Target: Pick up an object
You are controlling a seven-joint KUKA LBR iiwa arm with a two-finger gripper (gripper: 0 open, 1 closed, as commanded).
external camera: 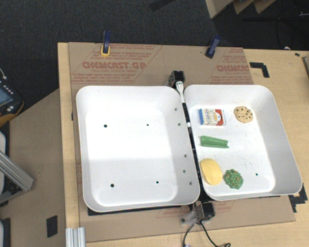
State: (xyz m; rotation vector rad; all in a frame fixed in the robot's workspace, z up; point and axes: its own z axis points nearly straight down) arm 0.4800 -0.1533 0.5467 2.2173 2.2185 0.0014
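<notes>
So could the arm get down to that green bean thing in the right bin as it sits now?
Probably yes. The green bean lies flat mid-bin in the right bin, with open floor on every side. The small carton above and the yellow lemon below sit apart from it, and nothing covers it.

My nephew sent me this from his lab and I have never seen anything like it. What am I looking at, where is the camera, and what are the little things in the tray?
This is a bench set up for a robot arm that practises picking things up. The one camera is fixed above the bench and looks down at a slant. Two shallow white trays sit side by side on a brown board. The left bin shows bare white floor. The right bin holds five small toy foods: a red, white and blue carton, a cookie, a green bean pod, a yellow lemon-like piece and a green broccoli-like lump. Each lies loose on the tray floor.
</notes>
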